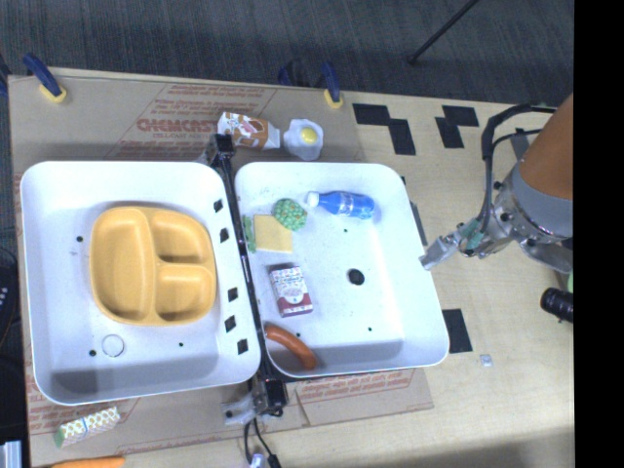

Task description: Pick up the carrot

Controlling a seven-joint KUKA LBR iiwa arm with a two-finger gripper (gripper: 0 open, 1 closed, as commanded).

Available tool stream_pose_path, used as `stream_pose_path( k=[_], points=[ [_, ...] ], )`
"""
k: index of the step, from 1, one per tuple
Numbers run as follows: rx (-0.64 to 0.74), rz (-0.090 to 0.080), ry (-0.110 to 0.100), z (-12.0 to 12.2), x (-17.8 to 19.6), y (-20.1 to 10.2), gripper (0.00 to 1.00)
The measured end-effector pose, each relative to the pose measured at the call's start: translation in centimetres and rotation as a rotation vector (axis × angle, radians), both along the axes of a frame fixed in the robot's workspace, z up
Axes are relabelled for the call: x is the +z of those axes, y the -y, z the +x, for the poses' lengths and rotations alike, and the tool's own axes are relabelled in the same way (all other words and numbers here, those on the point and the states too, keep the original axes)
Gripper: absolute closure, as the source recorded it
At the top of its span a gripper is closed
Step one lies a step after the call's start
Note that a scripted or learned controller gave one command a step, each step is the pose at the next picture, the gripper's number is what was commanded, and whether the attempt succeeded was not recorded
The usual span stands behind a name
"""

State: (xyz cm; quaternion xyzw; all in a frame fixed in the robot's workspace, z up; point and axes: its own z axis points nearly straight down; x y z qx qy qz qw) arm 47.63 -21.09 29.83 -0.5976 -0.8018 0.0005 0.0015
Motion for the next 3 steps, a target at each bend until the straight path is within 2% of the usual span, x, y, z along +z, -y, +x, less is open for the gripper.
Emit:
stream_pose_path(
  k=[1, 2, 3],
  points=[
    [0.559, 0.001, 0.001, 0.8, -2.4, 0.0, 1.00],
    [0.971, 0.001, 0.002, 0.1, -3.3, 0.0, 1.00],
    [1.283, -0.001, 0.004, 0.1, -0.9, 0.0, 1.00]
  ],
)
